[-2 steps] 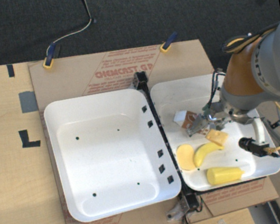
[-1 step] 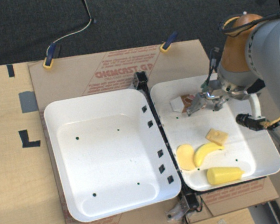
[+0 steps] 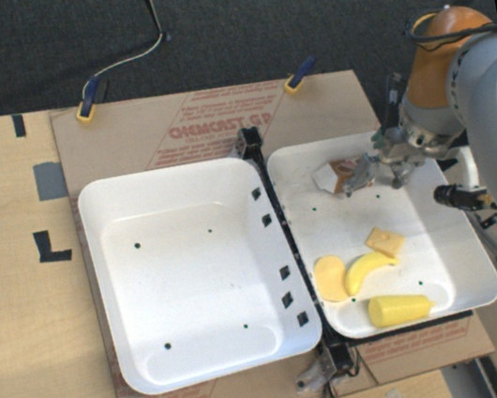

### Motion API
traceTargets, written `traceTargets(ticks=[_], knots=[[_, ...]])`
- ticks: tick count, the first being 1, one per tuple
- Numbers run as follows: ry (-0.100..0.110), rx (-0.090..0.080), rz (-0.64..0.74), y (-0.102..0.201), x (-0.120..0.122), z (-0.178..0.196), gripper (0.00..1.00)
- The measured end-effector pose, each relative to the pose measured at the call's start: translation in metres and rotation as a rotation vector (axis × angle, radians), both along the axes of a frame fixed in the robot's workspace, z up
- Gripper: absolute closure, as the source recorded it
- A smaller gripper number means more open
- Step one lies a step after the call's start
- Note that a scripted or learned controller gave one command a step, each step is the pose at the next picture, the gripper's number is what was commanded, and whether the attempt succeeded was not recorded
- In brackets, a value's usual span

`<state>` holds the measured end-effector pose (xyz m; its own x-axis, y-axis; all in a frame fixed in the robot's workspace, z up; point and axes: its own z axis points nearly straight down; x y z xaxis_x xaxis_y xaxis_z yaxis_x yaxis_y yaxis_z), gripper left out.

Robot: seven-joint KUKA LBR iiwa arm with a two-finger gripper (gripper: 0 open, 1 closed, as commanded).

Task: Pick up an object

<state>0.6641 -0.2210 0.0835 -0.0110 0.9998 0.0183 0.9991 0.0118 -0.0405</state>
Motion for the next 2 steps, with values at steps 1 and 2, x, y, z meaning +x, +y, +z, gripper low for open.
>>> traceTargets(ticks=[1,2], knots=[[-0.006,-0.024,-0.007,0.028,-0.003,0.000,0.00],[-0.003,-0.002,-0.002,0.000,-0.001,-0.001,0.00]])
